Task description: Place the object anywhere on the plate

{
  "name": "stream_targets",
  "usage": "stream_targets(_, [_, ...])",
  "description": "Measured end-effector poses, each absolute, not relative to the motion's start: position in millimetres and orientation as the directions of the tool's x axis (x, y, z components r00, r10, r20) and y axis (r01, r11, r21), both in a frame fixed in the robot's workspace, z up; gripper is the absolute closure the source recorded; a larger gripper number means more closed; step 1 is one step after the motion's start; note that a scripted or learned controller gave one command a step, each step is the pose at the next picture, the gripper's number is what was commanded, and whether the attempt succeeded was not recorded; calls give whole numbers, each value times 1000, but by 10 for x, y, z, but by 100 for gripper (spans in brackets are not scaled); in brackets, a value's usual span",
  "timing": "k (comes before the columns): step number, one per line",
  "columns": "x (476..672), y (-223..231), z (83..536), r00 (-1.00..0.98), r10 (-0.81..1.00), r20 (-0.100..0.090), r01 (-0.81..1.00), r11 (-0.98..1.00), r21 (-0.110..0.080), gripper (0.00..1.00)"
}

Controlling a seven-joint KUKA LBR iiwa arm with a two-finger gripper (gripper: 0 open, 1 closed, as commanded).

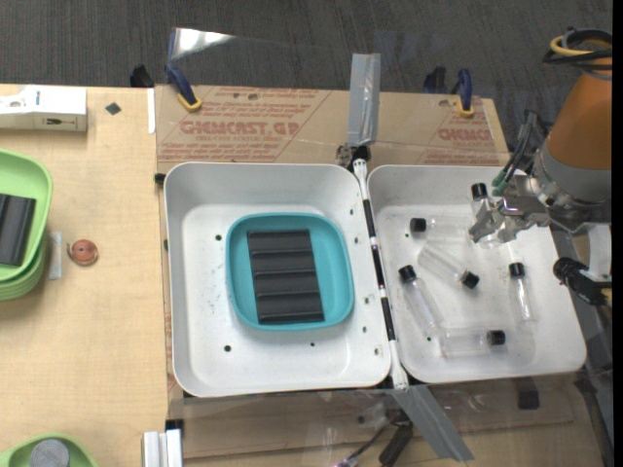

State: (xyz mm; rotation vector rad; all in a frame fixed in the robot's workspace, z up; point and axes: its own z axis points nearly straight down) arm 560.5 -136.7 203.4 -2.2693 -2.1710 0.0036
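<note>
Cardboard sheet (321,120) under bins, dark carpet (292,17) behind.

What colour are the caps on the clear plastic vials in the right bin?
Black caps, seen best in the camera view.

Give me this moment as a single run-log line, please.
arm: over right bin | gripper: above vials, grasp unconfirmed | vials: loose in right bin | teal plate: left bin, holds black block
</note>
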Motion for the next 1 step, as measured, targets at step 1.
stream_targets(1, [5560, -503, 1904, -86, 996, 0, 996, 86, -4, 100])
